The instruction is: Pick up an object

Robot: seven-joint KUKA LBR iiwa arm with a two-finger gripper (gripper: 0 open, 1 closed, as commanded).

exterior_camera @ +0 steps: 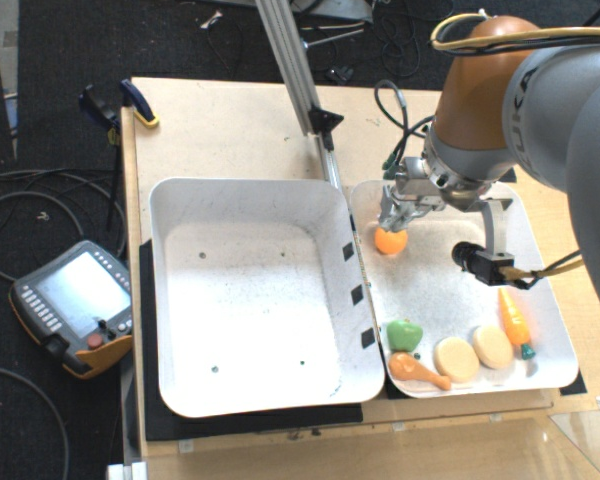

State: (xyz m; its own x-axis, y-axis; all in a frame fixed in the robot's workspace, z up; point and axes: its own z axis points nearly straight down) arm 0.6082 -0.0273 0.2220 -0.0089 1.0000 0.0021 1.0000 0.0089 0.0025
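Observation:
A small orange ball [390, 242] is in the far left corner of the right bin [550, 298]. My gripper [394, 227] comes straight down onto it, and the ball's top sits between the fingertips, so the gripper is shut on the orange ball. I cannot tell whether the ball is lifted or still touching the bin floor. The grey arm with its orange band [480, 78] looms over the bin's far right side.
Along the right bin's near edge lie a green pepper [404, 335], an orange drumstick-shaped toy [418, 370], two beige rounds [457, 359] [492, 347] and a carrot [514, 318]. The left bin [180, 218] adjoins. A slanted metal pole [295, 58] stands behind the bins.

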